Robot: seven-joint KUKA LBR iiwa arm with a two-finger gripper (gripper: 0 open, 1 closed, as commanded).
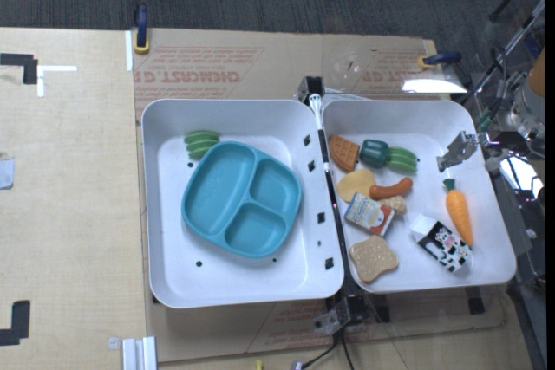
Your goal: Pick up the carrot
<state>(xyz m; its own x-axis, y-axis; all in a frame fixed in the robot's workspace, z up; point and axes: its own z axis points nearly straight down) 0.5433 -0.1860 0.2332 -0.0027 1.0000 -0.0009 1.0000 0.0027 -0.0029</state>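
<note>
The carrot (458,215), orange with a small green top, lies near the right wall of the right bin (486,273), pointing down the view. My gripper (456,151) hangs over the same bin's right side, a short way above the carrot's green end and apart from it. Nothing is seen held in it.
A cow-patterned milk carton (442,243) lies just left of the carrot's tip. Further left are a sausage (390,187), a juice box (368,213), a bread slice (374,259), a waffle (344,152) and a green pepper (375,152). The left bin holds a blue divided plate (242,198).
</note>
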